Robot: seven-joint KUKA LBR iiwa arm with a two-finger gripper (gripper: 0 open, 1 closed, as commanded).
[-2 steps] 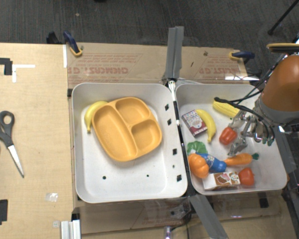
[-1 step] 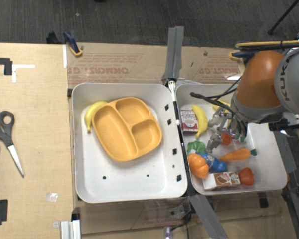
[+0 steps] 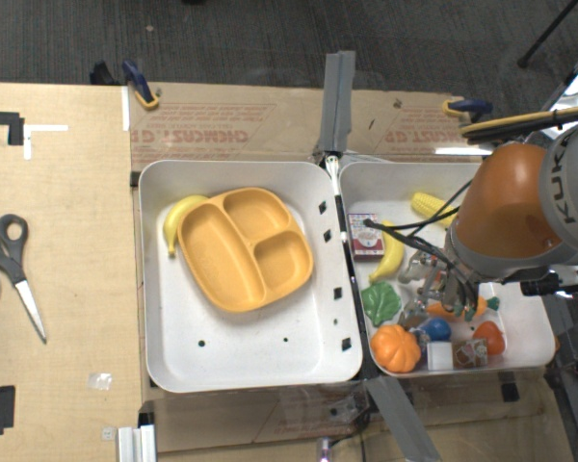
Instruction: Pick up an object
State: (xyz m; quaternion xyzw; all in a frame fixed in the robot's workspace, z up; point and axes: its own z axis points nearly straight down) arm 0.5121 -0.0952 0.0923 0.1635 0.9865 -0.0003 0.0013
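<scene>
Reaching into the right bin (image 3: 530, 359), the gripper (image 3: 441, 296) hung over clutter at its front edge: pumpkin (image 3: 396, 347), green leaf (image 3: 380, 301), blue ball (image 3: 436, 330). Approach step, nothing seen gripped. Next: descend on one item, likely the ball, then close.

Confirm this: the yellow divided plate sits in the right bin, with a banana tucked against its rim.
Not quite. The camera view shows the yellow divided plate in the left bin, not the right one. The banana does lie against its rim.
</scene>
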